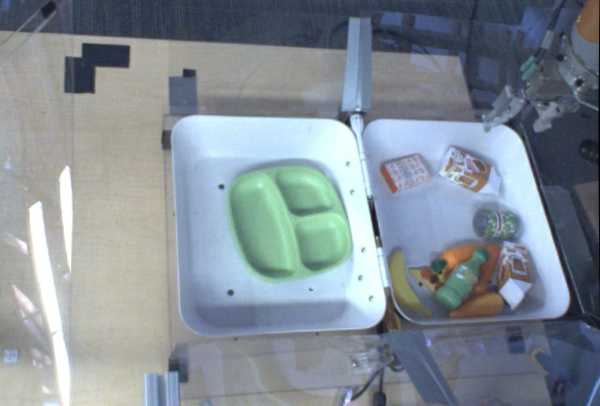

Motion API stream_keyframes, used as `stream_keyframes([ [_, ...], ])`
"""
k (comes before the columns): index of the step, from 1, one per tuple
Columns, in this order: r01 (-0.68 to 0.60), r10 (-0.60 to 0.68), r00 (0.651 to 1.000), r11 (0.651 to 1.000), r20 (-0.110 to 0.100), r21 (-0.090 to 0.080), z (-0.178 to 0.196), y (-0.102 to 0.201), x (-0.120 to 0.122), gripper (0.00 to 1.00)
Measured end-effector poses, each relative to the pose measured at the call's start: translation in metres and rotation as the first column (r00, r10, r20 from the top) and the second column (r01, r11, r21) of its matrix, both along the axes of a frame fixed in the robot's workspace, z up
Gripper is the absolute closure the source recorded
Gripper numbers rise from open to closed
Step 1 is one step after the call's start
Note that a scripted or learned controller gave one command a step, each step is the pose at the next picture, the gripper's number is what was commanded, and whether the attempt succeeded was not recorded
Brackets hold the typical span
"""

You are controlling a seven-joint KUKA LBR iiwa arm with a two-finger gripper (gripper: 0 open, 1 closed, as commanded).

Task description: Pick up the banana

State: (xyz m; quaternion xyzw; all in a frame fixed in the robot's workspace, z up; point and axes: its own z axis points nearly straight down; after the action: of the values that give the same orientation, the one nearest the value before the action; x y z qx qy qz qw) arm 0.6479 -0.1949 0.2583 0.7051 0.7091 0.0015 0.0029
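Note:
The yellow banana (405,284) lies along the near left wall of the right bin (427,207), curved, beside a heap of toy food. My gripper (518,110) hovers at the far right corner of that bin, over its rim, with its two fingers spread apart and nothing between them. It is far from the banana, across the bin's whole depth.
Next to the banana lie a green bottle (462,280), carrots (473,305) and a small carton (515,267). A green can (496,224) and two snack packets (405,172) (466,169) sit farther back. The left bin (202,207) holds a green divided tray (291,221).

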Motion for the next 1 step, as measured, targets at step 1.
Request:
stream_keyframes([
  [1, 0.114, -0.114, 0.993, 0.993, 0.01, 0.001, -0.1347, 0.0444, -0.0171, 0.0],
])
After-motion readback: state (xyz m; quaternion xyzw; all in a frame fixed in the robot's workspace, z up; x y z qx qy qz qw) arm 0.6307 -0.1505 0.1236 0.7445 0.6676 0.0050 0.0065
